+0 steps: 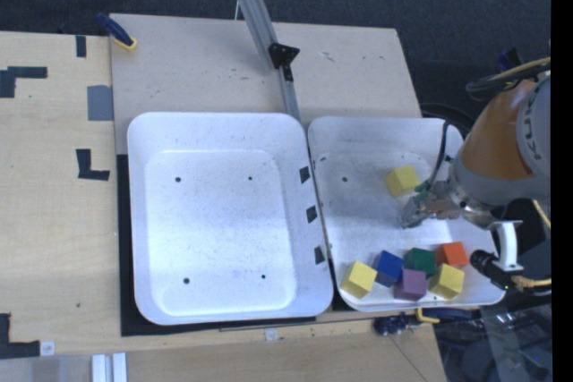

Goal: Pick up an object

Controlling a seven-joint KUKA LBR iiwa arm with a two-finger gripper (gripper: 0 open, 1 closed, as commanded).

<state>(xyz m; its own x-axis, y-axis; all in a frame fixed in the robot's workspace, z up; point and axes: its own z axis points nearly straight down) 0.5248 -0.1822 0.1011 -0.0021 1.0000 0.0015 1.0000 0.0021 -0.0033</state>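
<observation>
From my remote station I see the wooden bench (pixel 54 219) carrying two shallow white bins edge to edge. The left bin (pixel 143 148) offers a wide, bare floor. The right bin (pixel 358 134) has open floor across its upper half. The grey arm (pixel 506 148), with its orange band, reaches in over that bin's right rim. Its gripper (pixel 419 210) hangs low above the floor, just below a lone yellow block (pixel 402 182); whether the jaws are spread or pressed together I cannot tell, and nothing shows between them. Six more blocks crowd the bin's lower wall: a yellow cube (pixel 360 278), a blue cube (pixel 389 267), a purple cube (pixel 413 283), a green cube (pixel 420 260), another yellow cube (pixel 448 281) and an orange cube (pixel 454 254). I can read no writing or labels.
</observation>
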